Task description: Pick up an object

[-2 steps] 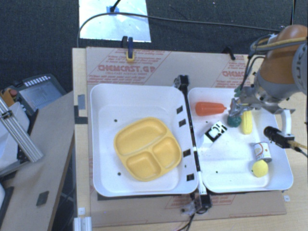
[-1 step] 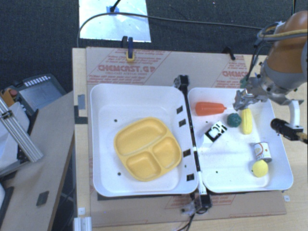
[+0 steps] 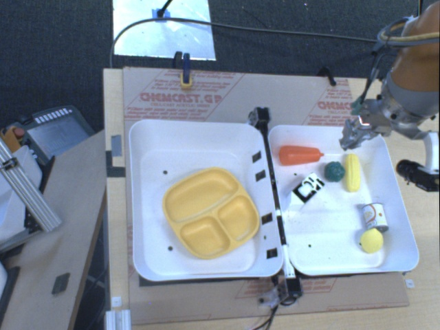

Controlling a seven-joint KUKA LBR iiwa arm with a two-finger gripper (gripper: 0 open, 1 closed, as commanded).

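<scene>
The right bin (image 3: 405,253) holds an orange carrot (image 3: 300,155), a teal ball (image 3: 335,171), a yellow banana-like piece (image 3: 352,172), a black-and-white marked block (image 3: 309,188), a small can lying on its side (image 3: 374,216) and a yellow lemon (image 3: 372,240). My gripper (image 3: 355,136) hangs over the bin's back right part, just above and behind the banana-like piece and to the right of the carrot. Nothing visibly hangs from it.
The left bin (image 3: 141,184) holds a yellow divided tray (image 3: 210,212). A black divider with clips (image 3: 269,184) runs between the two bins. A yellow clamp (image 3: 185,80) sits on the cardboard behind the left bin. Equipment stands at the far left (image 3: 41,157).
</scene>
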